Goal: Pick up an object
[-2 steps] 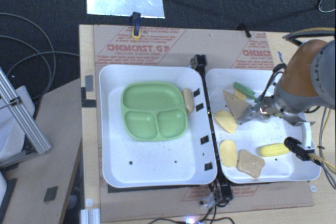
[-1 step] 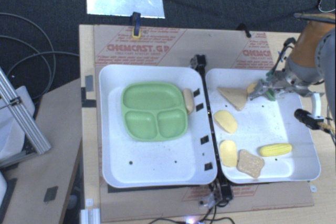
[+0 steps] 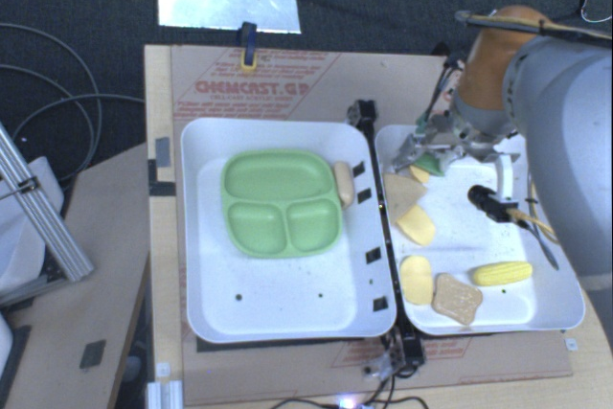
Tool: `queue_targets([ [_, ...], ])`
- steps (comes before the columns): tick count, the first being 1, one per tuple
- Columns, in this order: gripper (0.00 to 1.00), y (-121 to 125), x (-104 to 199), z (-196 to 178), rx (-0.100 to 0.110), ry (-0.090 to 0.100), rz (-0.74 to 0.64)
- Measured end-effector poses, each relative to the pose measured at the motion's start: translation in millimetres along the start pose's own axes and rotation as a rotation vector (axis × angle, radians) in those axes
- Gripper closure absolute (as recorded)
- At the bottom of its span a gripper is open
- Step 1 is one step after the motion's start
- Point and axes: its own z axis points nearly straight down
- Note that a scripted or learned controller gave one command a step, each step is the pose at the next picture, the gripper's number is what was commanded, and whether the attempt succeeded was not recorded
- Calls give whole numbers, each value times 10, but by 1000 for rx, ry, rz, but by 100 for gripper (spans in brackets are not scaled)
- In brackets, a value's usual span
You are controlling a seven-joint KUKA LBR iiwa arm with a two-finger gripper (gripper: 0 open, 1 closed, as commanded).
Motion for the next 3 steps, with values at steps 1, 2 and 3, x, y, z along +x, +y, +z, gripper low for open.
queue_targets([
  [1, 100, 21, -68, -175, -8, -4, 4],
  [2, 100, -318, 738, -1055, -3, 1, 0],
  [3, 100, -489, 936, -988, 5, -1, 5],
])
